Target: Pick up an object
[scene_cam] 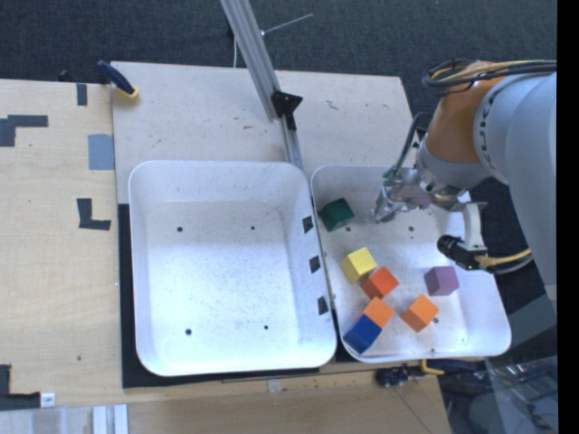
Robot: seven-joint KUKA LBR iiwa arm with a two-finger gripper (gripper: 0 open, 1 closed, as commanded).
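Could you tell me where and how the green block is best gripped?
Probably from straight above, across its two flat side faces. The green block sits apart from the other blocks, near the right bin's left wall, so gripping across the faces that run toward that wall keeps clear of it. The gripper is just to its right.

- Two white bins stood side by side: the left bin [145, 242] and the right bin [488, 324].
- Seven blocks lay in the right bin:
- one green block [337, 212]
- one yellow block [359, 263]
- one red block [381, 282]
- two orange blocks [378, 312] [420, 313]
- one blue block [363, 334]
- one purple block [441, 280]
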